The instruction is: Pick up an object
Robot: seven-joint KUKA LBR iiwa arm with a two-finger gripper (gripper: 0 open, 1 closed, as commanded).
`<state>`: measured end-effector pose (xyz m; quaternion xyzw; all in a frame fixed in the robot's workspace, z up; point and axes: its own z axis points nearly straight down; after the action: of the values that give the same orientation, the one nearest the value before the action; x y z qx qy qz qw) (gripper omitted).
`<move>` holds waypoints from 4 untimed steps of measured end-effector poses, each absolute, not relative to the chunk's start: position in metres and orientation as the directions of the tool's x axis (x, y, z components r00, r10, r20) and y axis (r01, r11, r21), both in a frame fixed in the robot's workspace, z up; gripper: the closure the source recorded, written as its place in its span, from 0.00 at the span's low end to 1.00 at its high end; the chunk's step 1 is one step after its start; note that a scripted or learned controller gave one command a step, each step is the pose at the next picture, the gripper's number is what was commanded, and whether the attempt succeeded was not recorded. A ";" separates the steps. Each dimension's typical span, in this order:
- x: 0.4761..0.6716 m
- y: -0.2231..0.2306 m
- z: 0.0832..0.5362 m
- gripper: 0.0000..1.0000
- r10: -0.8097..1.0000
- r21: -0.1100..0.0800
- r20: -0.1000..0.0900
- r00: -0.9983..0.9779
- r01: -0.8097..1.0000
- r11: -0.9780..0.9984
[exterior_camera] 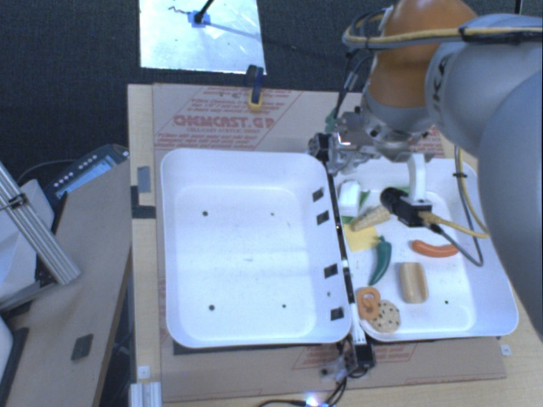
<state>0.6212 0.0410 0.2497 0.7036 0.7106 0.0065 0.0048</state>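
the pincer (341,151) hangs over the far left corner of the right bin (484,305), its opening impossible to judge. just below lie a white block (349,196) and a corn cob (371,219), close together. a descent here could clip the bin wall or nudge 2 items at once.

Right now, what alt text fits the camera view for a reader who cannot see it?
The arm's gripper hangs over the right bin's far left corner; in that bin lie a green pepper, a red sausage, a bread roll and a cookie, among other small things.
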 end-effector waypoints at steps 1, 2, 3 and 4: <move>0.638 0.081 0.383 1.00 1.000 0.019 0.003 -0.010 1.000 0.010; 0.621 0.137 0.546 1.00 1.000 0.020 0.006 -0.011 1.000 0.011; 0.588 0.188 0.535 1.00 1.000 0.001 0.002 -0.009 1.000 0.009; 0.538 0.220 0.535 1.00 1.000 0.000 0.003 -0.010 1.000 0.010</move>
<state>0.5379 0.2203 0.5353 0.7037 0.7105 0.0009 -0.0009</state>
